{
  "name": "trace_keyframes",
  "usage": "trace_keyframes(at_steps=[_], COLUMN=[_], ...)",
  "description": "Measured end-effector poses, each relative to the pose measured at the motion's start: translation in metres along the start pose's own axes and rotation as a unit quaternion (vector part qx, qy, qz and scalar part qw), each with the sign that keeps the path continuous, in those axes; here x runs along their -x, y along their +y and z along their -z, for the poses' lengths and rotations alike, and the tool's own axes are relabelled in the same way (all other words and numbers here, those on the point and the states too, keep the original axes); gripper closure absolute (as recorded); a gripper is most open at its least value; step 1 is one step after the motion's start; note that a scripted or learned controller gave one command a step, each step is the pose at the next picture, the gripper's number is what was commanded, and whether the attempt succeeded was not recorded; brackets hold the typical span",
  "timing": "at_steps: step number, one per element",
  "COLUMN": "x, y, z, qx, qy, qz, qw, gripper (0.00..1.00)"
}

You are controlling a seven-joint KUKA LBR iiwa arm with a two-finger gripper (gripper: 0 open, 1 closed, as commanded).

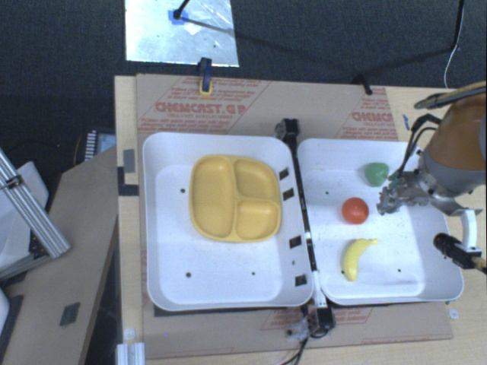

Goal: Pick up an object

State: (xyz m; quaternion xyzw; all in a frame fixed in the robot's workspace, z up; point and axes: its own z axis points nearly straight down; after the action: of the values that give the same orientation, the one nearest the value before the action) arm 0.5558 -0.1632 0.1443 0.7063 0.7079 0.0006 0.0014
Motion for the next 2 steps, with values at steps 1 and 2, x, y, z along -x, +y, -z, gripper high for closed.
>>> trace_keyframes(at_steps=[1, 2], x=[-0.006, -0.006], y=[0.009, 0.011], z=[0.056, 0.106], qx=[0.001, 0.001], qy=[0.0, 0.0], qz=[0.002, 0.002], qw=[1.0, 1.0], gripper=[1.0, 1.0])
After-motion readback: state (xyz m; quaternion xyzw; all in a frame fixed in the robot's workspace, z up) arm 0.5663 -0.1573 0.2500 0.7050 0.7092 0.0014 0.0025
